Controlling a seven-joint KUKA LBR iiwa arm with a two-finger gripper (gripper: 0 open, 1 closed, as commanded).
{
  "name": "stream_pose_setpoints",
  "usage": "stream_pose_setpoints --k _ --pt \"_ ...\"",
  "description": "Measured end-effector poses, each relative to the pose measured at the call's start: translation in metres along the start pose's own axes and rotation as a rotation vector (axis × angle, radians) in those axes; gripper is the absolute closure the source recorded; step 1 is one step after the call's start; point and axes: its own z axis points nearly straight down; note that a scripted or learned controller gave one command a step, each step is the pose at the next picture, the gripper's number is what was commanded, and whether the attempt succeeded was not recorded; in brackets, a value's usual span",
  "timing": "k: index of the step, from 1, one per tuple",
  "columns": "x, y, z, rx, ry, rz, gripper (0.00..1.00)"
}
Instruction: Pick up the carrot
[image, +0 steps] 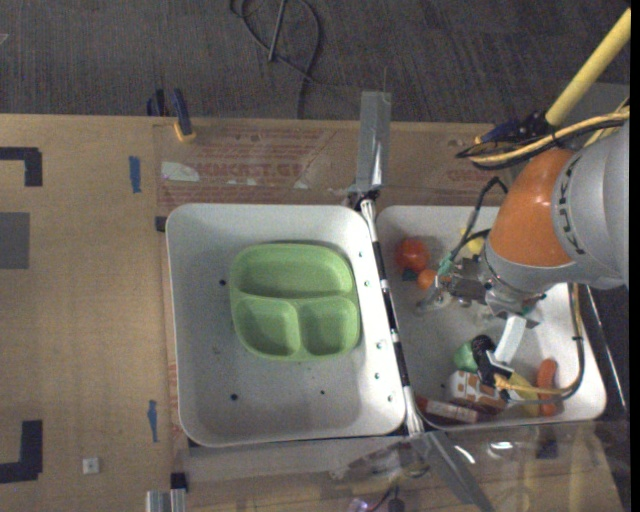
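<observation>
Pickup is incomplete: carrot sits low in the right-hand bin, just beside the gripper. We cannot tell the gripper's opening or hold. Lift remains.

Green three-compartment plate near middle of left bin. Right bin: red round item at upper-left corner, small green item lower. Blue tape on surface.

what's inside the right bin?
Visible in the right bin: a red round piece by the divider, a green piece, a small box, an elongated orange piece, maybe the carrot. The arm covers the bin's upper right part; anything under it is hidden.
</observation>
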Motion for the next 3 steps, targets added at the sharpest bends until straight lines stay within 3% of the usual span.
stream_pose_setpoints --k 1,2,3 --pt "-0.002 0.001 -0.01 -0.004 -0.005 0.003 1.0" --pt "-0.006 0.034 -0.035 0.008 -0.003 0.088 1.0" --pt "-0.006 0.034 -0.035 0.009 -0.003 0.088 0.0"
